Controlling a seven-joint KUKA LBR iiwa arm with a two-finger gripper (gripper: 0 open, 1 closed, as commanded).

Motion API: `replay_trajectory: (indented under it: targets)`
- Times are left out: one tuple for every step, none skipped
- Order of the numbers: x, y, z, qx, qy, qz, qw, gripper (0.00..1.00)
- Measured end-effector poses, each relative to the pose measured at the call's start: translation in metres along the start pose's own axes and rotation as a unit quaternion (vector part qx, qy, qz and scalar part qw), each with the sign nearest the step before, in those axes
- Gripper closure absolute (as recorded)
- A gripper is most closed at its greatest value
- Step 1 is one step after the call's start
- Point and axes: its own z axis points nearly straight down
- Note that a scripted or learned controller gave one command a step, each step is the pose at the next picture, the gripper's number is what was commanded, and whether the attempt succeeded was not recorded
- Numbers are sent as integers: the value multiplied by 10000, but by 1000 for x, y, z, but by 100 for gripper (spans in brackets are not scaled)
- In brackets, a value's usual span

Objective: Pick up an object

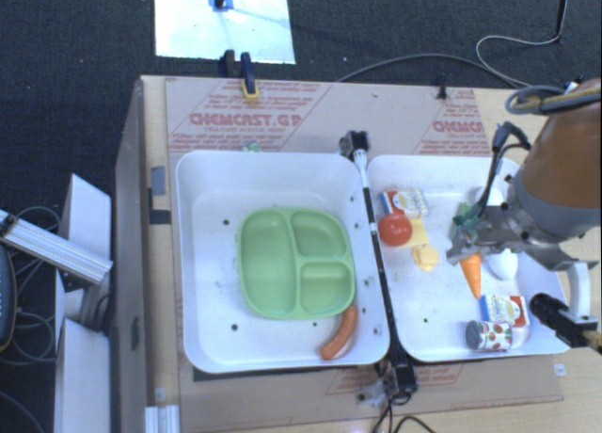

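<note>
- The grey arm with its orange band (564, 144) reaches in from the right and hangs low over the right-hand shallow white bin (442, 346).
- Its gripper (467, 238) sits near the middle of that bin, just above the small orange carrot-shaped toy (471, 275), whose point faces the near rim.
- Whether the claw is spread or pressed together cannot be told from this slant; nothing can be made out between its tips.
- No single target is named, so any item in the right bin may serve. Closest to the gripper are the carrot and a small white rounded piece (502, 264) just beside it.
- Further left lie a red round tomato-like toy (395, 230), a small yellow lump (425, 256) and a white carton with orange print (405, 202).
- Near the front rim sit a white and red printed can lying on its side (486, 335) and a small white carton with blue and red print (501, 308).
- The left-hand white bin (207, 233) bears a pale green divided plastic plate (293, 262) and an orange-brown sausage-shaped toy (340, 333) by its near edge, well apart from the arm.
- Judged step: the approach or descent onto the carrot, the lift not yet made.
- The next move seems to call for the tips straddling the carrot across its narrow width, then closing and rising; its taper may let it slip.
</note>
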Motion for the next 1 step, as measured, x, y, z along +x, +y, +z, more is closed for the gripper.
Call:
replay_trajectory:
  targets:
    - [38,16,-13,2,5,-13,10000,100]
